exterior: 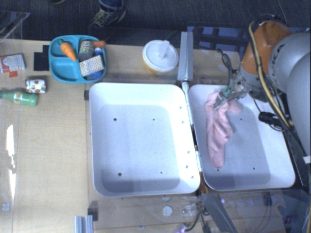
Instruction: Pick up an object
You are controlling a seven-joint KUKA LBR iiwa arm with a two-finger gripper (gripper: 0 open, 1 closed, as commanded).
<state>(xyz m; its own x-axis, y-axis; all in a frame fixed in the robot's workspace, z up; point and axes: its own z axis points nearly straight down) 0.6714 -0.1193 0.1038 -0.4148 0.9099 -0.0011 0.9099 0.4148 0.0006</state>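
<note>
In the right bin, the limp, light pink cloth is seen pinched at its twelve-o'clock end by the jaws of the gripper, where bunched folds are best gathered.

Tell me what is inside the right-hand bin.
The right bin holds one pink cloth, draped lengthwise, with the gripper at its top end. The bare floor around it shows small dark holes. Whatever lies under the cloth is covered.
</note>
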